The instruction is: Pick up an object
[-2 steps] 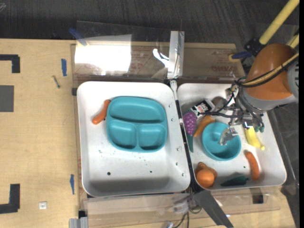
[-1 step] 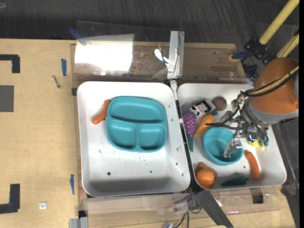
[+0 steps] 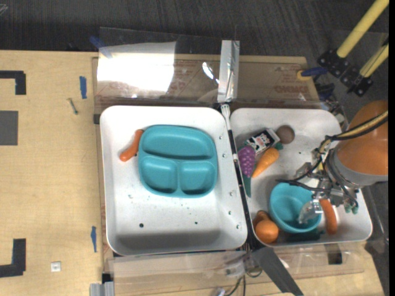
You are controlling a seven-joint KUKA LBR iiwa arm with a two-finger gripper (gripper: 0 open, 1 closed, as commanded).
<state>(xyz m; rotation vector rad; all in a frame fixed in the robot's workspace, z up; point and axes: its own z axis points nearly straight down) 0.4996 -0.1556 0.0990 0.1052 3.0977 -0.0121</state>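
No lettering can be read anywhere. The small black-and-white carton (image 3: pixel 261 142) in the right bin (image 3: pixel 361 227) bears a printed label, but its marks are too small and blurred to make out. The brown cardboard panel (image 3: pixel 271 82) behind the bins carries faint reddish print, likewise illegible. The black angle marks (image 3: pixel 15 82) on the surface (image 3: pixel 43 177) are plain shapes, not characters.
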